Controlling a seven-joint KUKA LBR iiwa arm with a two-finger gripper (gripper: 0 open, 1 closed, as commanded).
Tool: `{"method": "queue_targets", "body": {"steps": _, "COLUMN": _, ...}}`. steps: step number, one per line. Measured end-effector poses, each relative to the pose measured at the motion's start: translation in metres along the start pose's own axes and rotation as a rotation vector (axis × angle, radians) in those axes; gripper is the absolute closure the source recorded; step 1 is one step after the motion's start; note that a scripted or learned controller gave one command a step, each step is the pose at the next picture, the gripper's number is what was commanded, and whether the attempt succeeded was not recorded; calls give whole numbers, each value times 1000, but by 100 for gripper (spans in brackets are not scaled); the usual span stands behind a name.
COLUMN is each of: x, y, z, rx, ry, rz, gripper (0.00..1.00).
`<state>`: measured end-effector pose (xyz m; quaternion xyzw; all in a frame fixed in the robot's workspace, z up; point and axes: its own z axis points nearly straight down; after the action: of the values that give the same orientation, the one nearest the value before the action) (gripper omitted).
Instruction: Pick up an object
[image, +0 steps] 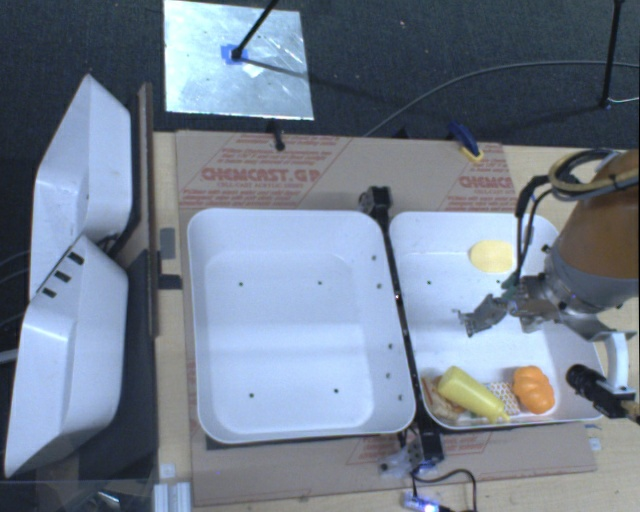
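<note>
A flat brown cardboard sheet (300, 165) printed with red lettering is covering the pale wooden worktop (165, 330), and dark carpeted floor (420, 50) is showing beyond it.

Nearest the camera, along the front wall of the right shallow white plastic bin (440, 300), three things are lying in a row: a yellow banana-shaped plastic toy (470, 392), a pale perforated rectangular piece (503, 398) tucked just beside and partly under it, and an orange rounded pumpkin-like toy (533, 389) just to the right. Next to this bin, the left shallow white plastic bin (290, 320) is sitting with its rim touching the divider between them.

Further in, the grey two-finger pincer (482, 316) is hanging over the bare middle of the right bin, well apart from the front row; whether its fingers are parted cannot be told. Beyond it, a pale yellow flat round disc (492, 256) is lying near the bin's back wall.

Farthest away, a shiny square metal plate (238, 60) is resting on the floor.
</note>
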<state>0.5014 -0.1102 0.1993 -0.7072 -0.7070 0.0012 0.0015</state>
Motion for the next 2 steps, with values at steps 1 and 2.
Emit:
{"method": "queue_targets", "body": {"steps": 1, "x": 0, "y": 1, "z": -2, "rx": -4, "ry": 0, "rz": -1, "gripper": 0}}
{"method": "queue_targets", "body": {"steps": 2, "x": 2, "y": -9, "z": 47, "rx": -1, "ry": 0, "rz": 0, "gripper": 0}}
